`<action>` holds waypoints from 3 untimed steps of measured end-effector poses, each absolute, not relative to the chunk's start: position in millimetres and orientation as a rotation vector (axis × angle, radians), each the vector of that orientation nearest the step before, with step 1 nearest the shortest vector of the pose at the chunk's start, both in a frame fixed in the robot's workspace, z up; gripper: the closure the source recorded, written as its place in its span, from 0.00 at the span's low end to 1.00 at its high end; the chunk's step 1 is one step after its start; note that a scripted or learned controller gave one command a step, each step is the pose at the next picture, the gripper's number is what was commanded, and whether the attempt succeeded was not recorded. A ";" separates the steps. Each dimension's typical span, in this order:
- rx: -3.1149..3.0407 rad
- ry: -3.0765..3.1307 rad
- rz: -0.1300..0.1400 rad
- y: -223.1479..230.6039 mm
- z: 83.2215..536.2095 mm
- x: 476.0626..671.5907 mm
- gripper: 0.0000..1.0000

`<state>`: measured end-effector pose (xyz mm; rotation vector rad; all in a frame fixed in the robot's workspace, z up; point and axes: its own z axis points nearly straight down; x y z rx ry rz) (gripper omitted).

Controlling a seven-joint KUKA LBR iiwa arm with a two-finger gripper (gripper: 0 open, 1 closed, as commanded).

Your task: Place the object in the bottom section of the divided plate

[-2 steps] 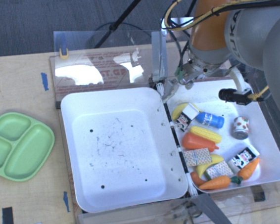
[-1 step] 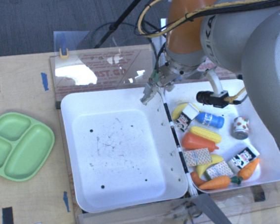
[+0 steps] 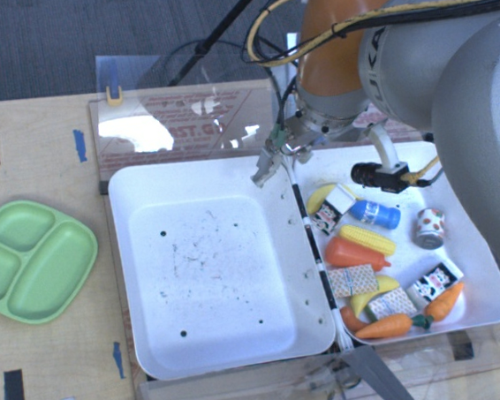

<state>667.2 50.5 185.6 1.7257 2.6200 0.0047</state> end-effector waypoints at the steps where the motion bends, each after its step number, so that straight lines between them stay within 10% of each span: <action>1: 1.721 2.617 0.010 51.6 196.8 668.5 1.00; 2: 1.743 2.616 -0.001 104.0 115.1 590.6 1.00; 3: 1.433 2.793 0.005 153.2 148.7 582.2 1.00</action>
